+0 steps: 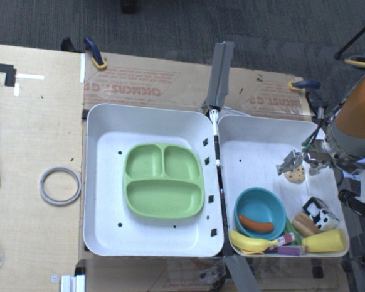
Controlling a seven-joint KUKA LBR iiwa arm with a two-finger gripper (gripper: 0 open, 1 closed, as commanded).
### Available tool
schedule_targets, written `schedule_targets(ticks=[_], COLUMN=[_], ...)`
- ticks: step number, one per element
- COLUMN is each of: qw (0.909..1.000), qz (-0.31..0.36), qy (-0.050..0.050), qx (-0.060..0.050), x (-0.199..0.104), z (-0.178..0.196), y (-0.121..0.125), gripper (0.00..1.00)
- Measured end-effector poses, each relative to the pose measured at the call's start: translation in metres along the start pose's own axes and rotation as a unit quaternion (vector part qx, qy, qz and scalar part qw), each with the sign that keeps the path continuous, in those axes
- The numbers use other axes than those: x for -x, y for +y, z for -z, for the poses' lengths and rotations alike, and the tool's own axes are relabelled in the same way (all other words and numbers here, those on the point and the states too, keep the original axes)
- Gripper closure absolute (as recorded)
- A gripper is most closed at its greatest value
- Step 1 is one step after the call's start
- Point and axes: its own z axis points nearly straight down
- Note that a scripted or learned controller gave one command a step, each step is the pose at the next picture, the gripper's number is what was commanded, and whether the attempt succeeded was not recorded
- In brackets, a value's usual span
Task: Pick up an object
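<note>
On the far left of the bench lies a roll of tape (60, 185), well apart from the bins. The left bin (99, 167) holds a green divided plate (164, 180), which lies flat near its middle. This plate looks like stiff plastic, light, but wide and low, so a two-finger tool finds little to hold except the rim.

In the right bin (258, 142), a blue bowl (260, 211) stands near the front with a sausage (255, 225) inside it. Just in front of the bowl lies a banana (251, 243), touching it, and beside this a yellow block (324, 241). A small black and white toy (318, 216) lies near the right wall.

The gripper (292, 165) is over the back part of the right bin, and a tan cookie-like piece (296, 175) is just at its tip. The piece touches the fingers or hangs under them, but I cannot tell if it is really between them, and I also cannot tell if the fingers are apart or closed.

I judge this piece to be the thing the arm goes for. It seems small, light and rather flat, probably a hard toy food, so it may slip or turn. The best hold is likely across its two flat faces, near the middle, not on the thin edge.
</note>
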Motion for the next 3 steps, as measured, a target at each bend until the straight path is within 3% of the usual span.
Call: schedule_targets(ticks=[1,2,3], qw=[0.9967,0.9979,0.9978], qz=[0.082,0.065,-0.066], qy=[0.000,-0.002,0.006], qx=[0.000,0.004,0.003], x=[0.010,-0.001,0.017], z=[0.018,-0.031,-0.032], y=[-0.001,-0.005,-0.008], gripper=[0.00,0.00,0.00])
